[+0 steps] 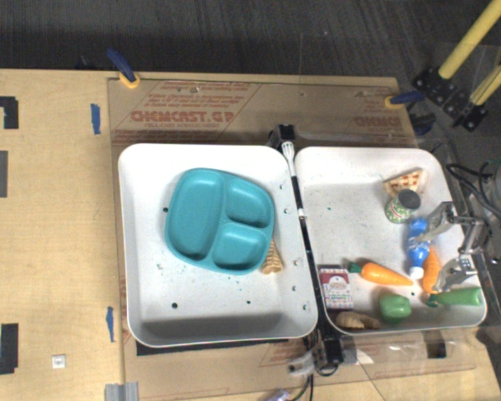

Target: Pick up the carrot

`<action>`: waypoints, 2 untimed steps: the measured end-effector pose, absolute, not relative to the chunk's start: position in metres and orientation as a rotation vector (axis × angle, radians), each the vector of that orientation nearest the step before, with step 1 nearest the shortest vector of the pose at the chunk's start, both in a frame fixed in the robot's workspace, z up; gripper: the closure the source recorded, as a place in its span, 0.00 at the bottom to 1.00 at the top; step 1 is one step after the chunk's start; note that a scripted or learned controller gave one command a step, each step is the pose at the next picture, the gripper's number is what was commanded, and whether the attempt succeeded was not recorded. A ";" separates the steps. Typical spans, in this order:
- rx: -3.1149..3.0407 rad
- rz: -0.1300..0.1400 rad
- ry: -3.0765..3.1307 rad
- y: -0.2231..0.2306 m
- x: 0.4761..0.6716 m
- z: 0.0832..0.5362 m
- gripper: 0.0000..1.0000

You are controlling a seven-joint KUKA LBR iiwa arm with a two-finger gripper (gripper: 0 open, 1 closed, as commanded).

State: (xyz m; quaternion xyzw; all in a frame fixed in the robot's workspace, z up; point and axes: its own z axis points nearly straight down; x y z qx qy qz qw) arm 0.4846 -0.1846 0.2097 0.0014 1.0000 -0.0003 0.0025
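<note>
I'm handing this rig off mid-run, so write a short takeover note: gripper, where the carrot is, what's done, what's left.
Gripper: over the right side of the right bin, next to the blue bottle. I cannot tell whether it is open or shut.
Carrot: lying flat on the right bin's floor, lower middle, with its leafy end toward the red carton. It is apart from the gripper.
Done: nothing visible; the carrot is not lifted.
Left: move to the carrot, grasp it and lift it.
Caution: another orange piece lies nearer the gripper and may be mistaken for the target.

Red "CHEMCAST" lettering on the cardboard sheet (pixel 184 107)
</note>
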 end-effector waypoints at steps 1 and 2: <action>0.678 -0.002 3.056 -0.205 0.548 0.241 0.00; 0.228 0.001 3.132 -0.201 0.490 0.195 0.00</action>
